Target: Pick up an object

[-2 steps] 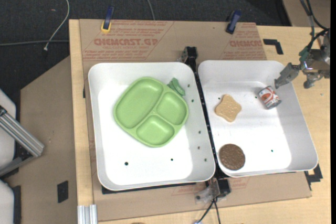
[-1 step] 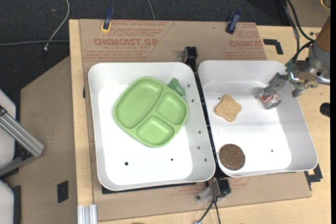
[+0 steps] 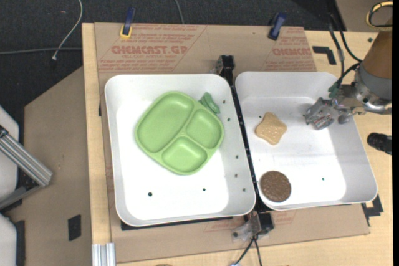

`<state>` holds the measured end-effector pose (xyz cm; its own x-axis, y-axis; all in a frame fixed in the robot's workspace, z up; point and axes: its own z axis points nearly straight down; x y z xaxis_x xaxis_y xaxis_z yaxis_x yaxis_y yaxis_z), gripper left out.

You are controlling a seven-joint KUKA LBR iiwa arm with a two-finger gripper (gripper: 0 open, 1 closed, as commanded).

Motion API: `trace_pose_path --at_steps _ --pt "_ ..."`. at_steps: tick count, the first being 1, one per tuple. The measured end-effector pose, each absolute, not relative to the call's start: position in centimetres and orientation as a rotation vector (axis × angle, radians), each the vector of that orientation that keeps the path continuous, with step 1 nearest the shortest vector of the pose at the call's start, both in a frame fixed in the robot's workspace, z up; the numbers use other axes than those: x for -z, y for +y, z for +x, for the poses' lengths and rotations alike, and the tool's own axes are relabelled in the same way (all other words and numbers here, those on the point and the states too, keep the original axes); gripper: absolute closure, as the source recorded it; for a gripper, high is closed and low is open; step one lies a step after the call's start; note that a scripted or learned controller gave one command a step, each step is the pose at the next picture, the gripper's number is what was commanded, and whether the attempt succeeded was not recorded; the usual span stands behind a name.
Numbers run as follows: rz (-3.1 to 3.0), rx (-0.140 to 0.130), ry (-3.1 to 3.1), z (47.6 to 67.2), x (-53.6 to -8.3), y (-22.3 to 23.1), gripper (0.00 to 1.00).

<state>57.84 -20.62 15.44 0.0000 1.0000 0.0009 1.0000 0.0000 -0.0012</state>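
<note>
Gripper (image 3: 320, 115) is hovering over our right white bin (image 3: 349, 152); we cannot tell its fingers' state, while we are seeing the tan star-shaped biscuit (image 3: 270, 129) lying apart

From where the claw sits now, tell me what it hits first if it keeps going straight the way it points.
Probably the tan cookie. The claw points toward the view's left across the right bin, and that cookie is the nearest thing in line. Its height over the bin floor is unclear, so it might pass above.
</note>
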Motion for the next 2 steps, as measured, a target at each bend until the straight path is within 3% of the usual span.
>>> trace_pose_path --at_steps 1,2 --pt "-2.218 -0.003 -2.218 58.5 -10.6 -21.2 0.00" --pt "-2.220 0.002 -2.223 58.6 -12.1 -21.2 1.00"
